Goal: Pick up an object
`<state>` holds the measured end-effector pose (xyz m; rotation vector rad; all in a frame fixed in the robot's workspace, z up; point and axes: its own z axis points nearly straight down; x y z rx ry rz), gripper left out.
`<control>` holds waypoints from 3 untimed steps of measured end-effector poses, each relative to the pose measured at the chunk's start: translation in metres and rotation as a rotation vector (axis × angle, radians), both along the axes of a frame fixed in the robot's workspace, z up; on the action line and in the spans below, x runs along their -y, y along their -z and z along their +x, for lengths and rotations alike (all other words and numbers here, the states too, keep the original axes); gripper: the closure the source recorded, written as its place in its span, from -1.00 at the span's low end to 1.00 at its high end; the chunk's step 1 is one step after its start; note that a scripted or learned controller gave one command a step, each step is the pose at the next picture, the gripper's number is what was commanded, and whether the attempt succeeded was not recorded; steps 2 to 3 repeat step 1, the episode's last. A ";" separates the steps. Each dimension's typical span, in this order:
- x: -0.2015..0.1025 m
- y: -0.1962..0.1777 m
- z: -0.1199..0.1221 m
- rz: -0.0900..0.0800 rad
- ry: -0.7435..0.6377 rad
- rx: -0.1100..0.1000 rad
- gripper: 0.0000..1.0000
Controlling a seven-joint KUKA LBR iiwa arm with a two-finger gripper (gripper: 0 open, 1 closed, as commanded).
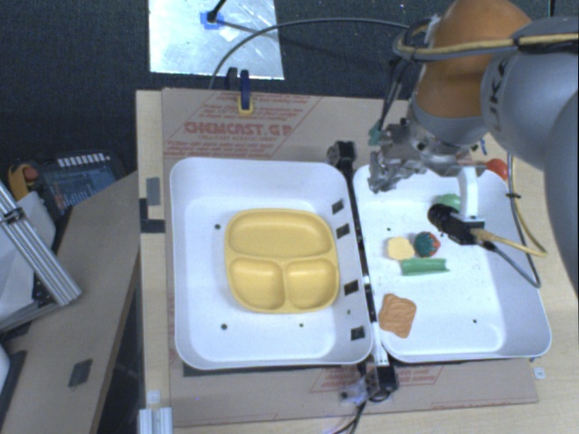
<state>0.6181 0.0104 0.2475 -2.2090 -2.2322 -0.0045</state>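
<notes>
**Arm over right bin, nothing lifted yet**

From my remote seat I read this as an early stage. The gripper (384, 177) hangs over the upper left corner of the right bin (507, 333), close to the divider between the two bins. Whether it is open or closed I cannot tell; the wrist hardware blocks my line of sight. I see nothing held in it, so I judge the pick not yet done. Approach, closing on an item and the lift are all left.

Right bin contents, all lying loose on the floor:
- pale yellow piece (400, 248), near the middle
- small round red-and-green item (426, 241), just beside the yellow piece on its right
- green strip (423, 266), just below those two
- orange-brown piece (397, 315), nearer the front edge, by the divider
- a green item (447, 202) partly hidden behind a white and black fitting on the arm; I can't make out what it is

All of these candidates sit apart from the gripper, toward the near side of the bin.

Left bin (194, 242): holds one yellow divided tray (279, 259), three compartments, lying flat near the centre. I see nothing in its compartments.

My guess: the yellow piece and round item are nearest.
</notes>
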 end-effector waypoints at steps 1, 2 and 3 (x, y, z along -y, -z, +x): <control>-0.055 0.007 -0.012 -0.001 0.001 -0.001 1.00; -0.055 0.007 -0.012 -0.001 0.001 -0.001 1.00; -0.055 0.007 -0.012 -0.001 0.001 -0.001 1.00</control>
